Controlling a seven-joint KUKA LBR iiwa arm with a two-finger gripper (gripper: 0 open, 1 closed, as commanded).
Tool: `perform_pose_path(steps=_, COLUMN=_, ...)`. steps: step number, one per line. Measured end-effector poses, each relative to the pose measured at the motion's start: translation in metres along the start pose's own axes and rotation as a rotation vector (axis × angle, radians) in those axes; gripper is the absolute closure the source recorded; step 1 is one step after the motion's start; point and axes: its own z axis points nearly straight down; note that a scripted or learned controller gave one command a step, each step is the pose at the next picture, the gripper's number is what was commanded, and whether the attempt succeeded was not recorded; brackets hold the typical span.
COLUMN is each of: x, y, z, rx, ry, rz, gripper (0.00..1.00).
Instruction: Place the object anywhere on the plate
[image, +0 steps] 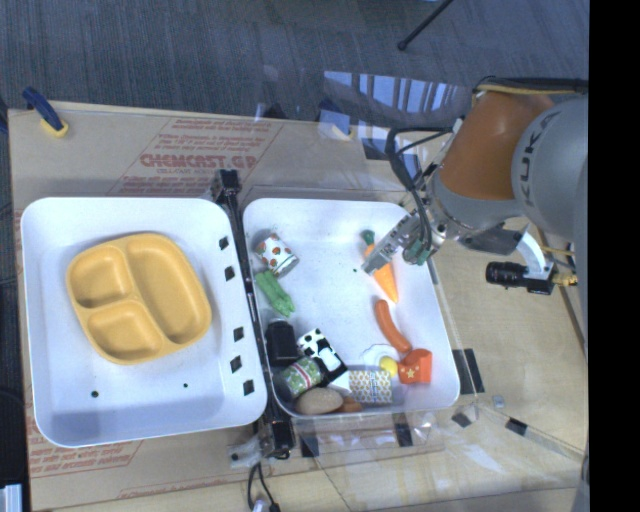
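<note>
The yellow three-compartment plate (138, 296) lies in the left white bin (60, 400) with nothing on it. My gripper (384, 256) hangs over the upper right part of the right bin (330, 215), reaching in from the right. Its tip is right at the top of an orange carrot (387, 285), whose green end (368, 238) pokes out on the gripper's far side. I cannot make out whether it touches the carrot. Nothing is seen lifted.
The right bin also holds a small can (275, 252), a green vegetable (273, 292), a sausage (392, 326), a red block (416, 367), a cow-patterned toy (321, 350) and several items crowded along the front wall. A black divider (235, 280) separates the bins.
</note>
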Motion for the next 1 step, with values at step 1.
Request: perform_pose_path(steps=1, x=0.0, y=0.0, z=0.0, rx=0.0, ry=0.0, rz=0.0, gripper=0.0)
